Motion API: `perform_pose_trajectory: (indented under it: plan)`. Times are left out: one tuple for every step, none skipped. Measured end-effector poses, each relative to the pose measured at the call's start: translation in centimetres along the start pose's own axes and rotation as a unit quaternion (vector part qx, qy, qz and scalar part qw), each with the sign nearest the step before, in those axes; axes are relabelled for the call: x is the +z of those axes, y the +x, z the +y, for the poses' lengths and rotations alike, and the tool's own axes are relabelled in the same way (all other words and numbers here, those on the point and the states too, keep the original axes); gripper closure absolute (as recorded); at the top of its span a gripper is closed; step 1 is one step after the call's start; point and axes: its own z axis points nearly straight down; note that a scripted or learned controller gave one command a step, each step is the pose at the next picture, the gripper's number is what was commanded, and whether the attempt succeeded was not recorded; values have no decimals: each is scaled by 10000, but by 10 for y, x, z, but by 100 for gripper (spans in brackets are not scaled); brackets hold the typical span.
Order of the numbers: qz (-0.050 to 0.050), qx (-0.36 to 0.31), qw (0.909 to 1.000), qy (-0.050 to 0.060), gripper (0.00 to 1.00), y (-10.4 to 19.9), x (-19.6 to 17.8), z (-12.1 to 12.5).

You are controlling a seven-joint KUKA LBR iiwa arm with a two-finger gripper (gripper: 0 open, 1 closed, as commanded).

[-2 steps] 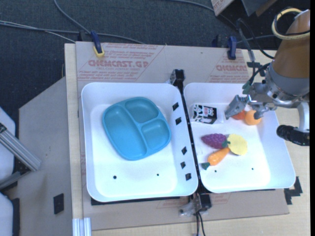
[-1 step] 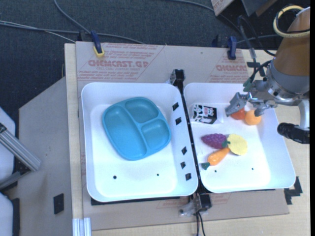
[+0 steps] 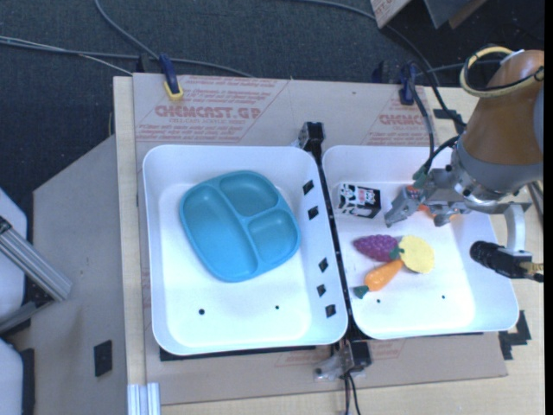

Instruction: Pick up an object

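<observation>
Nearest you, the toy carrot (image 3: pixel 384 275) lies in the right bin (image 3: pixel 492 318) (long axis slanting up-right), touching the yellow fruit (image 3: pixel 417 254) beside the purple grapes (image 3: pixel 377 246). Your gripper (image 3: pixel 423 207) hovers just above-right, spread, clasping nothing.

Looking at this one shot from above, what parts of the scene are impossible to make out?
- Camera view: the arm's grey wrist covers the gripper, so its state cannot be told.
- The small black-and-white box has print too small to read.
- The right white bin has its upper right corner under the arm.
- The purple toy grape bunch, yellow toy fruit and orange toy carrot lie bunched; whether they touch is unclear.
</observation>
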Motion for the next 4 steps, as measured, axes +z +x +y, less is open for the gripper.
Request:
perform_pose_trajectory:
  plan:
    - [5,-6,10000,10,0,9,56,-7]
    - [-34,-8,9999,-103,0,8,103,-2]
    - [-15,-2,10000,-62,100,9,94,-4]
    - [-16,-12,10000,-62,100,8,46,5]
